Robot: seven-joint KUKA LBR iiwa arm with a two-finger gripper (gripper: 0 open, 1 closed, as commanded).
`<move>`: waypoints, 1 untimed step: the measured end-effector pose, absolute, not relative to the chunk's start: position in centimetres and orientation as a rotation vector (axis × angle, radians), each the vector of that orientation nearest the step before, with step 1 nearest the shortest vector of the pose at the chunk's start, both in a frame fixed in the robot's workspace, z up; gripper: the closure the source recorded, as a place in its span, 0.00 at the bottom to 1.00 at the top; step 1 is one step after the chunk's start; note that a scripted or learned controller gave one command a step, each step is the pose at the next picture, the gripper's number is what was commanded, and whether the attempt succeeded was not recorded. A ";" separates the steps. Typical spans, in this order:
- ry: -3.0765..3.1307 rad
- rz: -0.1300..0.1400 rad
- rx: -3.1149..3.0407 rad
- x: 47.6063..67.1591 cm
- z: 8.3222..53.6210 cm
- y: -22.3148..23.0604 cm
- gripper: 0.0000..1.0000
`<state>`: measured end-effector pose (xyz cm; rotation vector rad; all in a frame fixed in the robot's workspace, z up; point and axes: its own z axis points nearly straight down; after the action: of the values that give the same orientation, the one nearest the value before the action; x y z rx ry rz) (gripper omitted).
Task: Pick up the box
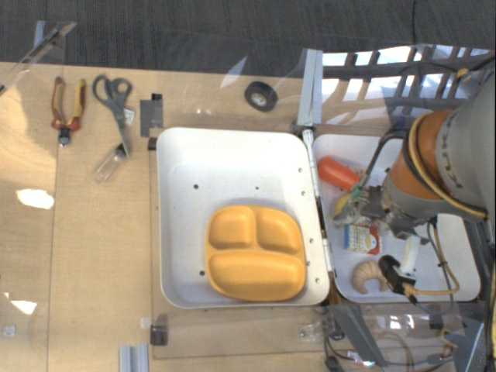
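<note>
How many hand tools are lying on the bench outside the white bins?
2: red-handled pliers at the far left, grey scissors just right of them. The arm may hide others.

Sunlit wooden bench (77,231), dark floor (194,14)

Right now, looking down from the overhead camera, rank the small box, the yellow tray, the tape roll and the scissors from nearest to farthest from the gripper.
1. small box, right bin, just beside the gripper
2. yellow tray, left bin
3. tape roll, bench behind the bins
4. scissors, far left of the bench
</note>
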<state>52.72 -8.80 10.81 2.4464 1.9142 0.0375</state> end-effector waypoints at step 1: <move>1.766 0.040 2.573 53.3 9.7 -9.9 0.00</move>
<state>53.28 -9.92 9.67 2.5730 1.7662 0.0404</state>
